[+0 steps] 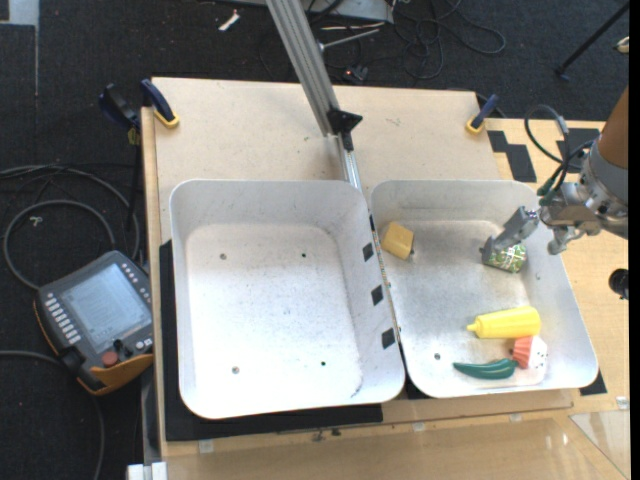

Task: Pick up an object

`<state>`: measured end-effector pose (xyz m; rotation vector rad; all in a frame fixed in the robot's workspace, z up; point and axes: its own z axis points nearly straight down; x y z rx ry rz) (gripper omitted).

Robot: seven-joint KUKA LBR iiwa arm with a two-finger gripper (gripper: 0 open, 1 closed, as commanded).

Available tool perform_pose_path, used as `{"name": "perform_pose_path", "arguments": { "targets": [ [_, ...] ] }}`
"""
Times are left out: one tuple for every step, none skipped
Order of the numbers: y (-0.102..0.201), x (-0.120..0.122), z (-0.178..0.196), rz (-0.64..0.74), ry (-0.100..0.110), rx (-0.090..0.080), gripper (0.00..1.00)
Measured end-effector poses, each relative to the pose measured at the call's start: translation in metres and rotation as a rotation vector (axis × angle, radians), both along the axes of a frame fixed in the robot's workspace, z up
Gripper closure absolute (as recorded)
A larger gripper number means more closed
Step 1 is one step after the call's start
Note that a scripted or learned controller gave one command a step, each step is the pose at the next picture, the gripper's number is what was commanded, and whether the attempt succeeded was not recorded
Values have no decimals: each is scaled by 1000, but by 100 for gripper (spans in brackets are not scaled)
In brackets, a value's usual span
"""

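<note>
gripper (510,243) over green ball (506,258), grip state unclear | no readable writing | yellow block (398,240) near right bin (440,203) left wall | left bin (200,203) roomy

Block (398,240), ball (506,257), bottle (505,322), pepper (487,369) in right bin (560,268)

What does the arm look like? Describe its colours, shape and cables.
The arm enters from the right edge: a rounded grey body with an orange-brown band at the top. Its hand is grey metal with boxy, angular parts ending in slim fingers. Green and dark cables loop beside the wrist.
</note>
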<state>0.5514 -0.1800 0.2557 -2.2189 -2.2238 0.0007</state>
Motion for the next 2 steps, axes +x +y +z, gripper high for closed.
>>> {"name": "perform_pose_path", "arguments": {
  "targets": [
    [0,0,0,-1,0,0,0],
    [6,-1,-45,-2,4,1,0]
  ]
}}
